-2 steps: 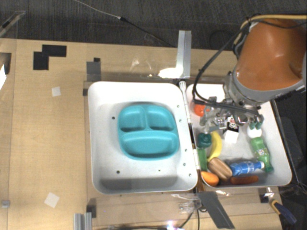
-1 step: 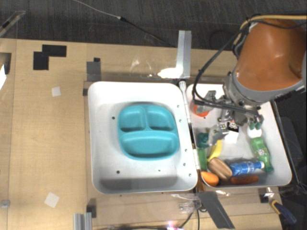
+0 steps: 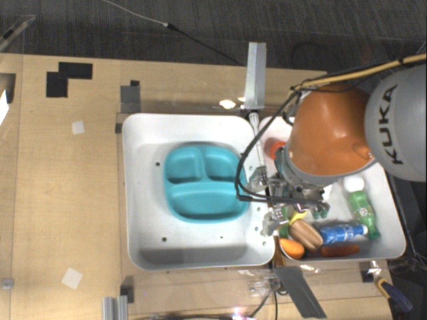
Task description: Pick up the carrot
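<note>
I've got the gripper point(image 3: 288, 213) low over the right bin point(image 3: 390, 199), can't tell its jaw state, and the carrot point(image 3: 291, 247) sits at the bin's near-left corner touching a tan bread roll point(image 3: 305, 233), so I'd approach from the corner side.

White bins point(image 3: 143, 179) on a tan wooden bench point(image 3: 60, 199) with black marks; turquoise divided tray point(image 3: 202, 182); grey arm point(image 3: 400, 125) with orange band point(image 3: 330, 135); orange carrot point(image 3: 291, 248); blue bottle point(image 3: 342, 233); green bottle point(image 3: 362, 209), white cap; tan-brown bread roll point(image 3: 307, 233).
</note>
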{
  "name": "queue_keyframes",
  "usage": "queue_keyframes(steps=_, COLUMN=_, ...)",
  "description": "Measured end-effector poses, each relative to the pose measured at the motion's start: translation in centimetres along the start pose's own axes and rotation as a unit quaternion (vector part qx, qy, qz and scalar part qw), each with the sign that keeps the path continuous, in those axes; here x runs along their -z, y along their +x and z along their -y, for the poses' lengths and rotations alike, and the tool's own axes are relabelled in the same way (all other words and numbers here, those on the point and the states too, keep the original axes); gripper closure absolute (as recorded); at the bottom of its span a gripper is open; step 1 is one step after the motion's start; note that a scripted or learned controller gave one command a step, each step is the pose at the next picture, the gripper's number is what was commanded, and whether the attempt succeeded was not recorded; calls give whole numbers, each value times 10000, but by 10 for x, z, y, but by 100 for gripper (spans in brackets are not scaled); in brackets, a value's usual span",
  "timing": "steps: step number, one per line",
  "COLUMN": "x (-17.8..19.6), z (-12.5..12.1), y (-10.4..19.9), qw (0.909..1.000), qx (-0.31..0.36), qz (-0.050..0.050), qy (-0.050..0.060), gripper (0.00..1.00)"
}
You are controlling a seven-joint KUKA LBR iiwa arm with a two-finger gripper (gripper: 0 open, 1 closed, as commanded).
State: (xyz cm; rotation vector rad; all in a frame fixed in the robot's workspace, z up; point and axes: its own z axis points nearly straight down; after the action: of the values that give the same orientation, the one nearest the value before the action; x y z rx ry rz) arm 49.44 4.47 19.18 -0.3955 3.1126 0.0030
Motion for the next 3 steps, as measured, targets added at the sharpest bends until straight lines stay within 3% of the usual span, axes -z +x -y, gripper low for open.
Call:
queue_keyframes(steps=1, x=98, z=56, y=-56, qw=9997, qx=-219, qz=70, qy=27, gripper=0)
queue_keyframes(steps=2, x=-9, z=20, y=-20, qw=10000, qx=-97, qz=-9, qy=-2, gripper=0)
queue_keyframes(steps=3, x=5, z=21, y=-24, qw=9999, qx=-89, qz=65, qy=8, gripper=100)
